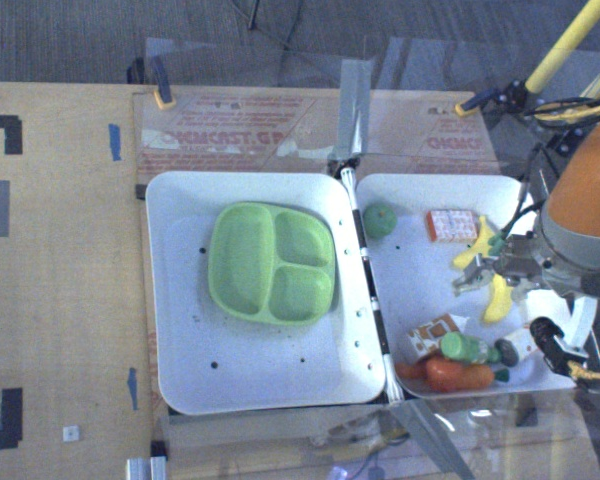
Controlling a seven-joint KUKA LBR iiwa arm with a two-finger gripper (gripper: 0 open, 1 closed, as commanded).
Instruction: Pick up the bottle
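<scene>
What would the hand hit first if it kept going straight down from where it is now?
Most likely the banana: the hand hangs right over it in the right bin. Height above it is unclear from this slanted view. The bottle lies nearer the bin's front edge, off that line.

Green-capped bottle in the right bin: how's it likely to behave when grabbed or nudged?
The bottle lies on its side, and its round body looks apt to roll if nudged. It is small, so probably light and easily shoved aside. The red vegetable and the snack box press close, so contact likely shifts them too. Material too blurred to judge slipperiness.
</scene>
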